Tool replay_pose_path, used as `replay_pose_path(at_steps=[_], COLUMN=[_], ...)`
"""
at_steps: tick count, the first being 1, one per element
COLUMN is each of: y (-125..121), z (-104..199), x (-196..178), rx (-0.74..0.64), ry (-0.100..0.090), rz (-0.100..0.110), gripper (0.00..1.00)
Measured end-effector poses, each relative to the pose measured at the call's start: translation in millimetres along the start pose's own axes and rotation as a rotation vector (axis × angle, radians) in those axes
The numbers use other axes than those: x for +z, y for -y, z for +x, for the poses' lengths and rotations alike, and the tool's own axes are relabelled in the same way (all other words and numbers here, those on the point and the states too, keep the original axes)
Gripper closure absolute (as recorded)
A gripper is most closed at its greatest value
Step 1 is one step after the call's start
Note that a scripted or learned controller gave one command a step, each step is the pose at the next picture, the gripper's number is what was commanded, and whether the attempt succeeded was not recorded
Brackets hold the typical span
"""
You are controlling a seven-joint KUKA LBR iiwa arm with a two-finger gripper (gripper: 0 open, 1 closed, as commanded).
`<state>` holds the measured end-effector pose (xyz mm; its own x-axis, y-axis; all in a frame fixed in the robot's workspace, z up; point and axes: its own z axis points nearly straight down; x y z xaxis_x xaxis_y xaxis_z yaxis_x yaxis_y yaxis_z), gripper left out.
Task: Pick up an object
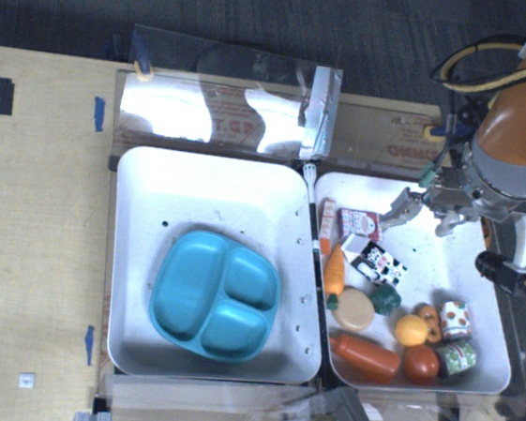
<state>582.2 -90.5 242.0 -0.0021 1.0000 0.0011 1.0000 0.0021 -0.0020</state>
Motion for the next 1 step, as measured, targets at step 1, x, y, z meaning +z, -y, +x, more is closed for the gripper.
replay_pose_path(at_steps=[1], y=[-11.1], z=[25.1], x=[-6.5], rx=[0.141], ry=[0.001], rz=[-0.005], gripper=[0.00])
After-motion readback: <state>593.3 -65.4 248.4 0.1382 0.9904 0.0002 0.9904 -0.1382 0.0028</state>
